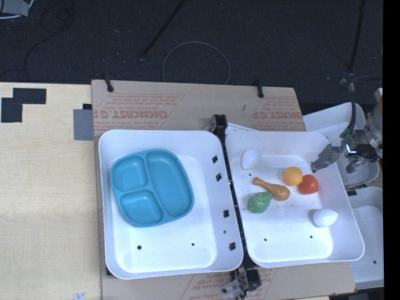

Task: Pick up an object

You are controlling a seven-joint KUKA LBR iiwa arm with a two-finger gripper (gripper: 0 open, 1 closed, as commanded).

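Two shallow white bins sit side by side on the worktop (44,186), on a sheet of brown cardboard (187,108) with red printing. The left bin (125,255) holds a blue plate (152,187) with three compartments; the plate lies toward the upper left part of this bin.

The right bin (294,252) holds several small things. A white egg-shaped piece (250,159) lies near the upper left corner. A brown drumstick-shaped piece (272,188) lies slanted in the middle, and its lower end is just beside a green pepper-like piece (259,202). An orange ball (292,175) is to the right of the drumstick, touching or nearly touching a red tomato-like piece (308,184). A second white egg-shaped piece (325,217) rests alone near the right wall, lower down.

At the right edge of the view, the pincer (325,158) reaches over the upper right rim of the right bin. It is above and to the right of the red piece, apart from it, and I see nothing between its tips. It is dark and partly blurred, so I cannot tell if it is spread or pressed together. Behind it some metal parts and cables (359,145) of the arm are visible. Beyond the bins the floor (187,30) is dark, with loose cables on it.
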